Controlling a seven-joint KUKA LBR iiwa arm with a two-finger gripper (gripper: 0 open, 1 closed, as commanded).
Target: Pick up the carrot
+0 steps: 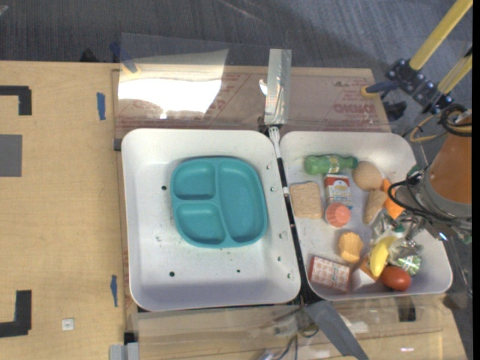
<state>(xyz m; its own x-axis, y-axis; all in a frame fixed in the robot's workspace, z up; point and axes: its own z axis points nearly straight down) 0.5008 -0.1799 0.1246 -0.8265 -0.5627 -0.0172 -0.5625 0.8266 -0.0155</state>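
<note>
The carrot [391,203] is an orange piece near the right wall of the right bin [435,283], just right of a tan bread roll [373,206]; part of it is hidden under the arm's cables. My gripper [402,236] hangs low over the bin's right side, just below the carrot and above a yellow banana [380,258]. The view shows nothing clearly lifted by it.
The right bin also holds a green bottle [330,163], a potato [367,175], a bread slice [305,199], a small carton [339,190], a tomato [396,278] and a red packet [331,272]. A teal divided plate [220,201] lies in the left bin [142,276].
</note>
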